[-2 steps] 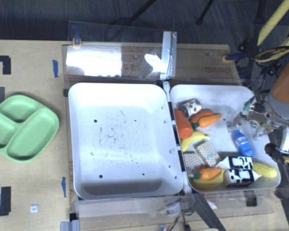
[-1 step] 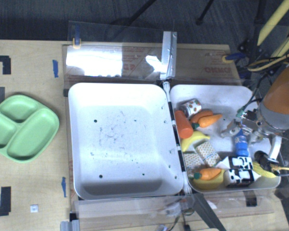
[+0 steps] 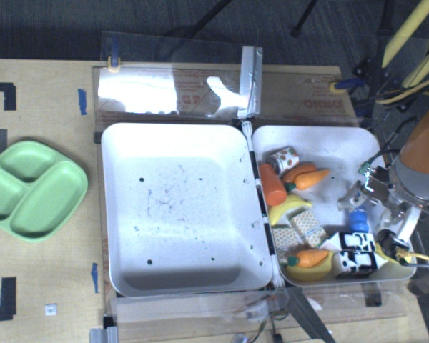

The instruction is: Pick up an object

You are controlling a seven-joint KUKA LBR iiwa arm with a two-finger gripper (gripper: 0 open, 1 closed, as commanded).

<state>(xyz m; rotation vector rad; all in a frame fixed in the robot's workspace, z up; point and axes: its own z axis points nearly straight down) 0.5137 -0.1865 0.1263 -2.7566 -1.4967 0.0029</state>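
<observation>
I see the gripper (image 3: 377,191) at three o'clock over the right bin (image 3: 322,140); whether its fingers are spread I cannot tell; toys (image 3: 300,220) crowd six o'clock there, so I judge a descent could glance off neighbours.

two white bins (image 3: 175,141), one green plate (image 3: 32,189), two carrots (image 3: 311,178).

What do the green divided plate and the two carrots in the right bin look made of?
Green divided plate: likely moulded plastic, an even pale green with soft rounded compartment edges and a dull sheen. Carrots: probably toy plastic or rubber, a flat uniform orange with green tops; the view is too coarse to tell hard from soft.
</observation>
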